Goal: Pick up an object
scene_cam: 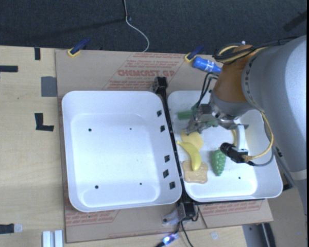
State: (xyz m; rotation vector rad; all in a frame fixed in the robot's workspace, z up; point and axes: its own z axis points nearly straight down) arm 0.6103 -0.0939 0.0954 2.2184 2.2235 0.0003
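Fingers (202, 121), spread unclear, low in right bin (257, 187) near divider, just above banana (192, 147).

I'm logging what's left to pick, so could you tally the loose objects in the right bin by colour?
Yellow: 1, the banana
Tan: 1, the flat piece below it
Green: 2, the bumpy green object and a green piece partly hidden by the gripper
Total: 4

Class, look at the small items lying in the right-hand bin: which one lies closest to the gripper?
The yellow banana. Its upper end lies just below the gripper, while the green piece and the tan piece sit further down the bin.
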